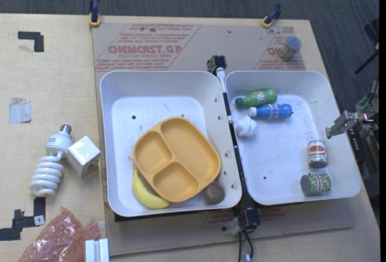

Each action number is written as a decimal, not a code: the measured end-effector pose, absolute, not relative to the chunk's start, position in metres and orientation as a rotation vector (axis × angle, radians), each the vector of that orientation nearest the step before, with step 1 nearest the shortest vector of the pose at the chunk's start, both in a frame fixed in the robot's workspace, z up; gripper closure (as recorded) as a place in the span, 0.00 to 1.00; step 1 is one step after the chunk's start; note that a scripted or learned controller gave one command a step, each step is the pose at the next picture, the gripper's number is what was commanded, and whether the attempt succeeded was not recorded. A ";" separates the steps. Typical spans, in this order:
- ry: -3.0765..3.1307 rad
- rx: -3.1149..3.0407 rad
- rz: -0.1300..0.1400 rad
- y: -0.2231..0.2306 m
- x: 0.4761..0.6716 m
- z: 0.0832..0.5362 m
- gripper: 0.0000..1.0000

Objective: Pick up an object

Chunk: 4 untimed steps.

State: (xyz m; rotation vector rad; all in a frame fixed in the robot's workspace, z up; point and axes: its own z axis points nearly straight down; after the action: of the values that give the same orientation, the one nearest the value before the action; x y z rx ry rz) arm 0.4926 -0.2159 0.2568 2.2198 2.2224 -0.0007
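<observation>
In the left bin (111,134) lay a yellow divided plate (176,159), wide and slick, poor for my 2 fingers; a banana (146,193) was tucked partly under its lower-left edge and a brown lump (213,194) touched its lower-right edge.

In the right bin (277,179) a white crumpled thing (245,126) sat by the left wall, with a green bottle (257,98) and a blue bottle (272,111) just beside it, both lying down, light and likely to roll.

Further right stood a red-labelled can (317,154) and below it a green can (316,183), apart from each other. I judged either can stiff, small and best pinched across its sides.

My gripper (356,119) hung at the right rim, holding nothing; whether my jaws were apart I could not tell.
</observation>
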 end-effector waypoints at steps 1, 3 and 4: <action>2.220 2.221 0.000 -0.220 0.478 0.199 0.00; 2.221 2.221 0.000 -0.222 0.538 0.151 0.00; 2.220 2.222 0.000 -0.222 0.498 0.150 0.00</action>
State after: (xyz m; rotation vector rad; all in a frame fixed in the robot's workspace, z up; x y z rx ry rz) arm 0.4977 -0.2222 0.1497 2.2220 2.2201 -0.0001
